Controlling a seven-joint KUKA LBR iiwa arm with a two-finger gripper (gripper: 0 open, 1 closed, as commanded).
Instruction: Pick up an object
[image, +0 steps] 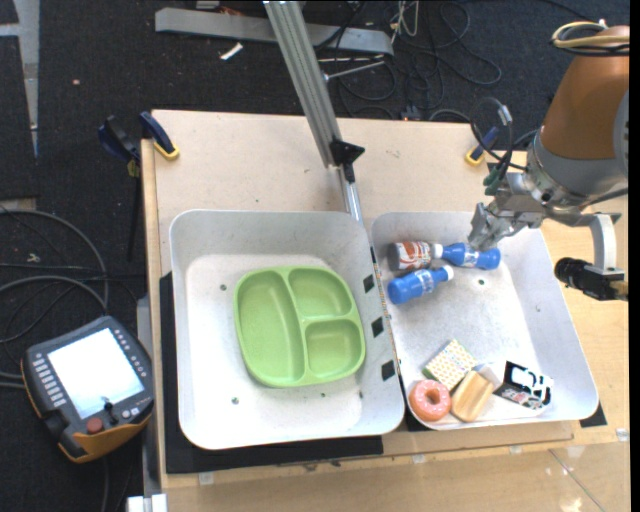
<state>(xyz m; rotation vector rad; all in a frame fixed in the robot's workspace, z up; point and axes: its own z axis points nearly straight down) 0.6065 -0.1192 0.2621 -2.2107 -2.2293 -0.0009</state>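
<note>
Gripper (487, 234) state cannot be determined above blue bottle (472, 257); bottle is probably light, rigid, slippery: grasp across mid-body.

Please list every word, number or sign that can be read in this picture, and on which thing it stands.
None can be read.
Brown bottle: label blurred.
Black-and-white pack: print too small.
Pendant beside the bench: screen and buttons illegible.
</note>
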